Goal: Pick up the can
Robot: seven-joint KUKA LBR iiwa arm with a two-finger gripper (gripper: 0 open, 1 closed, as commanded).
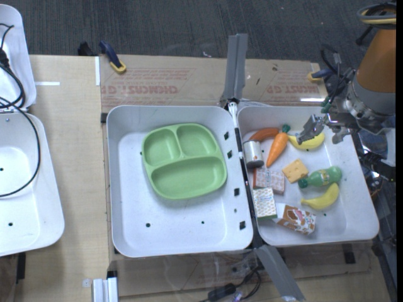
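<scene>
A green divided plate (pixel 184 161) lies in the left bin (pixel 126 231), slightly tilted, and serves as the landmark. To its right, past the divider, the right bin (pixel 362 222) carries the rest. Nearest the plate on that side are two small patterned boxes (pixel 269 180), one below the other. Further right and higher lie two carrots (pixel 276 147) side by side, then a banana (pixel 308 141). A cheese wedge (pixel 295 170) sits below those, a green bottle (pixel 321 177) beyond it, a second banana (pixel 322 197) lower still, and a red-brown carton (pixel 296 219) lowest. The bench (pixel 63 74) beneath is pale wood.
</scene>
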